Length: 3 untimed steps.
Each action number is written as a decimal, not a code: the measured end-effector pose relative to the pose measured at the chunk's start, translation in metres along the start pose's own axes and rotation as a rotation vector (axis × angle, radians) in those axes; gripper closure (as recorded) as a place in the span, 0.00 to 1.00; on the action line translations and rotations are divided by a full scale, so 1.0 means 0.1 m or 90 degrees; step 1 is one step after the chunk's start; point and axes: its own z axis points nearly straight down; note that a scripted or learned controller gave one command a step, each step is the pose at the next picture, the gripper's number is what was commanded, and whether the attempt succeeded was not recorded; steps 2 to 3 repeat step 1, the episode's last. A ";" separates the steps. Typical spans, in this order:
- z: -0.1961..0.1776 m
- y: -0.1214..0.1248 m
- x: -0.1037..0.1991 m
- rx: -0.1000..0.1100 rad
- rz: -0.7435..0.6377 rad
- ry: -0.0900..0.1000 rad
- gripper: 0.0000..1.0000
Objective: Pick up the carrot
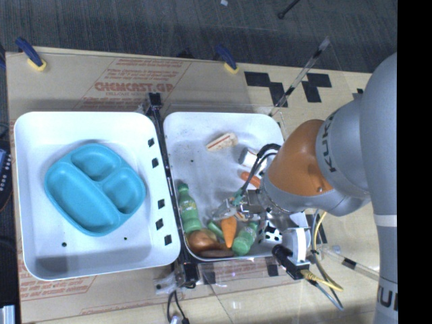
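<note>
- Desk [202,73]: brown cardboard-covered top with red print, blue clamps on the far edge, black square markers near the far right corner.
- Arm [368,147]: grey, orange band above the wrist, enters from the right and hangs over the right bin's near right part.
- Left bin [34,248]: white, shallow, takes up the left half of the desk.
- Right bin [196,123]: white, shallow, just beside the left bin, black clips along the shared wall.
- Blue tray [94,187]: three compartments, lies tilted in the middle of the left bin.
- Tool [248,209]: below the orange band, low over the clutter at the near edge of the right bin; fingers mostly hidden by the wrist and cables, cannot tell if released or clenched.
- Green bottle [186,208]: lies along the right bin's left wall.
- Brown potato-like item [202,241]: right bin's near left corner, touching the carrot's tip area.
- Carrot [229,230]: orange, at the right bin's near edge, just beside the tool, between green items; possibly touching a finger, unclear.
- Tan bread-like piece [221,141]: right bin's far half, well apart from the pile.
</note>
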 end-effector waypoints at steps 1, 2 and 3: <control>-0.11 0.02 0.00 -0.001 -0.010 -0.002 1.00; -0.11 0.02 0.00 -0.001 -0.010 -0.002 1.00; -0.11 0.02 0.00 -0.001 -0.010 -0.002 1.00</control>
